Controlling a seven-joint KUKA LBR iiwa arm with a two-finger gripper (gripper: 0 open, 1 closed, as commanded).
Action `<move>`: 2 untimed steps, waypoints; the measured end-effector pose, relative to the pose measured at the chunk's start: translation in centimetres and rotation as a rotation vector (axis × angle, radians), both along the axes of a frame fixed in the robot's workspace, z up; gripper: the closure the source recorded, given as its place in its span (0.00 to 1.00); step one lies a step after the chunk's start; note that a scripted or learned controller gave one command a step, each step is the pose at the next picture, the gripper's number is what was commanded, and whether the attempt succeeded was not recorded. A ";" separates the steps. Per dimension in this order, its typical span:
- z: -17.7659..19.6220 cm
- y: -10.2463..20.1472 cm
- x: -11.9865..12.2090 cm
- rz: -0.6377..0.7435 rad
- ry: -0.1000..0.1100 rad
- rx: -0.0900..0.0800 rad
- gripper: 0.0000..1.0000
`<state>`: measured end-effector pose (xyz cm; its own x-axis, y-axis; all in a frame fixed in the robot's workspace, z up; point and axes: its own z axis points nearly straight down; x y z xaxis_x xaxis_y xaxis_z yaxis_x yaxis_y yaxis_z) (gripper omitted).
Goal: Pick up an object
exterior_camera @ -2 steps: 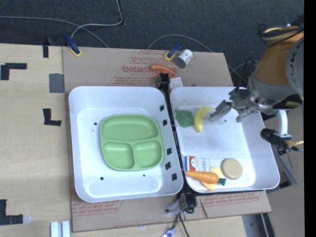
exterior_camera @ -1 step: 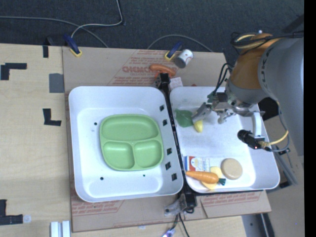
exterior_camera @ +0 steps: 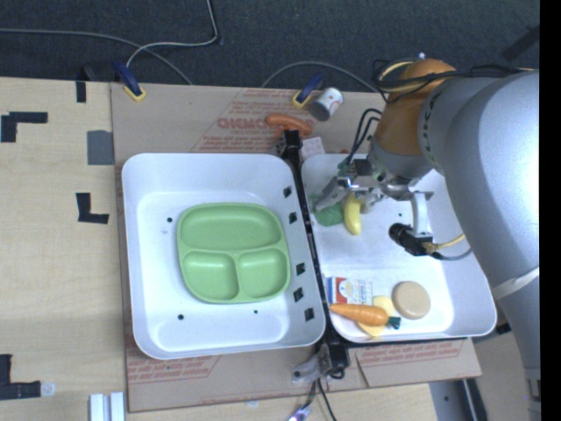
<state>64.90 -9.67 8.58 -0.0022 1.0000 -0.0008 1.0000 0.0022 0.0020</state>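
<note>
Bench on dark carpet, top-down slant view

Wood bench point(exterior_camera: 53, 261) w/ black tape marks point(exterior_camera: 24, 124); cardboard sheet point(exterior_camera: 210, 130) under bins; dark carpet point(exterior_camera: 289, 16) behind, thin cable point(exterior_camera: 175, 42) across it. Even light.

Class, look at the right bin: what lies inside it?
Inside the right bin: a carrot, a tan disc, a small printed card, and a yellow item with something green by the gripper. The arm covers the bin's far corner.

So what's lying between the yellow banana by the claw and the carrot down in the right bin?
In the camera view, only bare white bin floor lies between the banana and the carrot.
</note>
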 end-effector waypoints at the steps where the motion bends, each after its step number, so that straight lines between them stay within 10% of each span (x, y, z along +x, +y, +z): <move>1: 1.0 0.0 0.0 0.001 0.001 0.000 1.00; 2: 9.9 4.7 -2.9 0.001 0.001 0.002 1.00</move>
